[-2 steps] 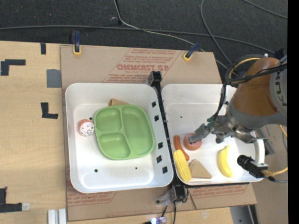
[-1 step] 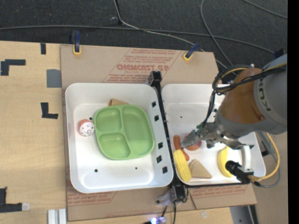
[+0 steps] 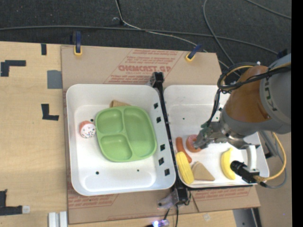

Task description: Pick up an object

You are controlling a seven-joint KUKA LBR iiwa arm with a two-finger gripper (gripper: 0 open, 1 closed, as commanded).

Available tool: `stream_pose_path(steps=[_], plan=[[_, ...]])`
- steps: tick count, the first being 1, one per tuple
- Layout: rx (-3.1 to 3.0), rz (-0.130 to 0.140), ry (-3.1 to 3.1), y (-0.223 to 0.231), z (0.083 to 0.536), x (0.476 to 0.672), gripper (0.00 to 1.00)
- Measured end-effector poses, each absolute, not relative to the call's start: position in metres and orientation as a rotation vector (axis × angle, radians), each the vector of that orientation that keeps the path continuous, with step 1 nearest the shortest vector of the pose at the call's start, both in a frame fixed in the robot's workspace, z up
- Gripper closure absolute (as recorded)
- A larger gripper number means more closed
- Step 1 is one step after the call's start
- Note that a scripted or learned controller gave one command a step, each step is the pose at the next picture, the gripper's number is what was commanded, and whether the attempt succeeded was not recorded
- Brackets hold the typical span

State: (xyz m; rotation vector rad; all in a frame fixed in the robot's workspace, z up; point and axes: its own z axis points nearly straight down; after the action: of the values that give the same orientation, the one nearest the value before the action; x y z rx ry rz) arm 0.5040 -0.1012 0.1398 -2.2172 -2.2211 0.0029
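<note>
From my feed I see the arm (image 3: 258,100) reaching in from the right over the right bin (image 3: 189,100), with its claw (image 3: 202,140) low in the near half of that bin. The claw sits right at a small reddish-orange piece (image 3: 191,144), touching or just over it; I cannot tell how far the claw is open, or whether it has hold of anything.

Just left of that piece lies a thin red sausage-like thing (image 3: 180,143). Near it, along the bin's left wall, is a yellow corn cob (image 3: 184,167), and just beside the cob on its right lies a tan wedge (image 3: 203,172) like a slice of bread. A banana (image 3: 227,164) rests further right, close to the bin's near right corner, partly behind the arm's black fittings.

In the left bin (image 3: 78,171) a green divided plate (image 3: 127,133) lies flat in the middle. A small white and orange ball (image 3: 87,129) sits just beside the plate's left edge, and a tan corner (image 3: 118,104) of something pokes out from under its far edge.
</note>
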Motion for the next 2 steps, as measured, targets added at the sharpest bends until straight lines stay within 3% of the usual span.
stream_pose_path(steps=[1, 2], plan=[[-2.223, -0.003, -2.225, -0.1, 0.201, 0.499, 1.0], [-2.223, -0.003, -2.225, -0.103, 0.246, 0.506, 1.0]])
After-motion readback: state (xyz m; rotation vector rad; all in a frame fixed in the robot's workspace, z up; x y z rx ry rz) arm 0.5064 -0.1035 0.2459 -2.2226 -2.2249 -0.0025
